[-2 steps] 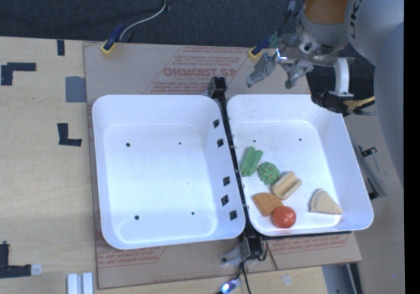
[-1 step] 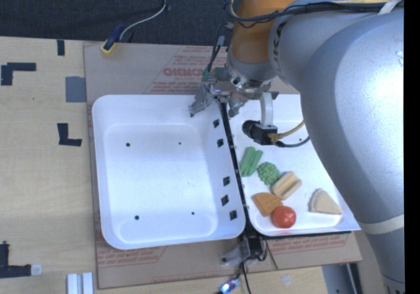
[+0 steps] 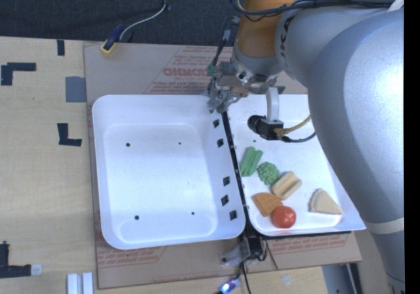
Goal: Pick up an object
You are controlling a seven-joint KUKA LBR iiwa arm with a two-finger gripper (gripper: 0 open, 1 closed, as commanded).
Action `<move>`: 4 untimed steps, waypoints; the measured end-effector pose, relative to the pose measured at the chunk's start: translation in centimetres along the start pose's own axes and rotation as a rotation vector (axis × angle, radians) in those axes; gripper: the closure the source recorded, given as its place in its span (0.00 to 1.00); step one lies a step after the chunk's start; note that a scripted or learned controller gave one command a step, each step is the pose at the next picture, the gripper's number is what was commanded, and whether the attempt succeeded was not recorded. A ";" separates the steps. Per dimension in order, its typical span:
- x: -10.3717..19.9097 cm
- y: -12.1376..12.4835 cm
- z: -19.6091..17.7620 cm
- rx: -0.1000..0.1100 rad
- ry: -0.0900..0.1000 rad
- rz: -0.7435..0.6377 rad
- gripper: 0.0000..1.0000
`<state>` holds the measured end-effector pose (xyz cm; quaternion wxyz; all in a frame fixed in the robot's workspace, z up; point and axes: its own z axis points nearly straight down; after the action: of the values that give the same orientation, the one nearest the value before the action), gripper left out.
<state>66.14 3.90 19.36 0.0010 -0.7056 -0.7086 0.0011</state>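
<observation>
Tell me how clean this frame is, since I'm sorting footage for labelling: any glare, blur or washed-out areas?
Camera view: even, soft lighting; the left bin is bright with a faint sheen but not blown out; toy foods such as the tomato read sharp; the close arm looks soft and bulky; the gripper is dark and cluttered.

We see the gripper (image 3: 222, 99) above the far end of the right bin (image 3: 298, 155); near that bin's front lie a tomato (image 3: 283, 216), bread (image 3: 286, 185) and broccoli (image 3: 267, 172).
</observation>
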 end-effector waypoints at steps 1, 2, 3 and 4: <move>7.4 0.6 5.4 0.002 0.000 -0.003 1.00; -0.4 -3.3 0.7 -0.001 -0.002 0.010 1.00; 4.0 0.8 1.0 -0.004 0.001 0.000 1.00; 8.9 0.5 11.6 0.004 -0.001 -0.001 1.00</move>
<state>66.58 12.78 7.77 0.0021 -0.7052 -0.7090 0.0028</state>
